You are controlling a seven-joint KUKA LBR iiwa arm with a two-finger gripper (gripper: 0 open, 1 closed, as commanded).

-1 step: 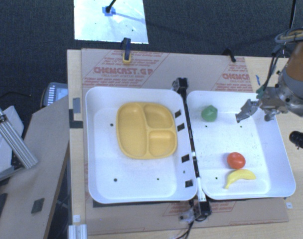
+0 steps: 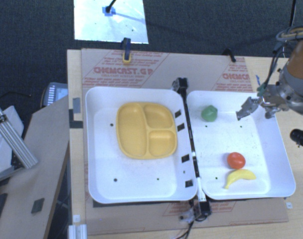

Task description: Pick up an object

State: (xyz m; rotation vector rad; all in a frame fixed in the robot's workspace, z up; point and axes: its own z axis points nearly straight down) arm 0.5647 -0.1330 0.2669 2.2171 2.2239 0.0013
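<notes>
Materials and finishes on the bench

Smooth, faintly glossy white plastic is seen in both bins [image 2: 136, 195], matt yellow plastic in the divided tray [image 2: 145, 130], and glossy plastic in the tomato [image 2: 235, 160], banana [image 2: 239, 178] and green fruit [image 2: 209, 113].

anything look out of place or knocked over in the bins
Nothing stands out. The yellow divided plate lies flat in the left bin; the green ball, tomato and banana sit loose in the right bin.

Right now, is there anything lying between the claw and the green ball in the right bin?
No. In the camera view, only bare white bin floor separates the claw from the green ball. The tomato and banana lie nearer the front.
</notes>
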